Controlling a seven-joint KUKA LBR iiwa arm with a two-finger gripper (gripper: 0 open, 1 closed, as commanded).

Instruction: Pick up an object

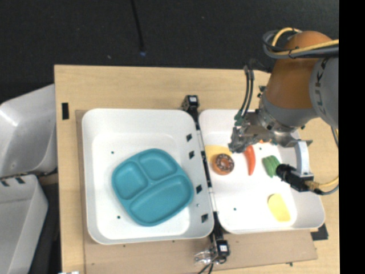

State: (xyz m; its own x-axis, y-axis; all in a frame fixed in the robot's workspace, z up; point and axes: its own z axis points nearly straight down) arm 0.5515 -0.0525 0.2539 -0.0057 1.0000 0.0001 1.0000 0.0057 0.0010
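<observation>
Landmark: the right bin (228, 213); all places are given off it.

Surface (131, 84): light wood, carries both bins.
Left bin (94, 153): just beside the right bin, sharing the middle divider. It holds a teal divided plate (151, 186), lying flat and well apart from the right bin's contents.
Arm (296, 79): grey with an orange band, reaches over the right bin's far edge, wrist angled down into it.
Gripper (240, 142): low inside the right bin, near its far-left part. Whether the fingers are released or clenched, I cannot tell; they are too dark and small here. Nothing is seen between them.

Items in the right bin, all on its floor:
- yellow piece (279, 206), near the bin's front right, apart from the rest.
- green piece (270, 165), mid-right, beside a black fitting on the arm.
- orange-red carrot-like piece (250, 159), mid-bin, just beside the gripper.
- round brown donut-like piece (223, 163), near the divider, resting on a yellow patch, just below the gripper.

Judgement: approach/descent step, no grasp yet. The likely target is the carrot piece or the donut; both sit close together. To do it well, centre on one item only, line the closing direction across the carrot's narrow width, go down to the bin floor, and avoid nudging the donut or clipping the divider.
</observation>
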